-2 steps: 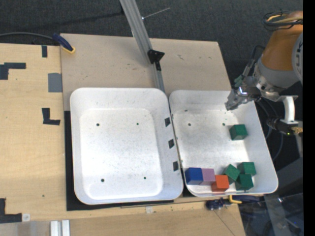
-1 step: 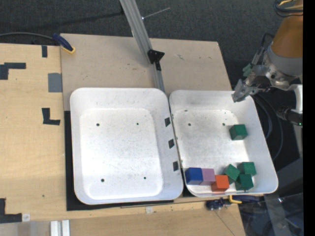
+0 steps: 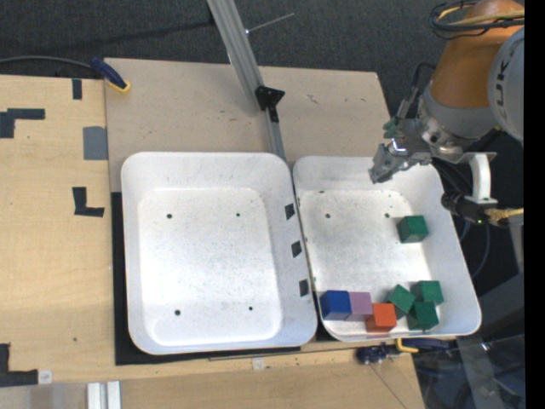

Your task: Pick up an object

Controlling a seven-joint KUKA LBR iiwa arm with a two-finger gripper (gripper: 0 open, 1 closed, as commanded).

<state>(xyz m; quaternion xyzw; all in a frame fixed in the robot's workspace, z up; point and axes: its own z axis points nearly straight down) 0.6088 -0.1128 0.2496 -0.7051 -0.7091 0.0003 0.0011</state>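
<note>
Gripper [image 3: 385, 162] hangs over far edge of right bin [image 3: 341, 173], tilted; can't tell its state, nothing seen in it.

Right bin holds the blocks. Lone green block [image 3: 412, 228] sits right of centre, well apart from others, so easiest pick. Near edge has a cluster: blue block [image 3: 335, 303], purple block [image 3: 360, 303], orange block [image 3: 382, 316], three green blocks [image 3: 416, 303] packed touching.

Handling, my guess: small, light, stiff cubes, not fragile, maybe smooth faces. Grip lone green across two opposite flat sides, from above.

Left bin [image 3: 136, 228] bare. Partial lettering on arm [image 3: 502, 66], not readable. No other labels.
</note>
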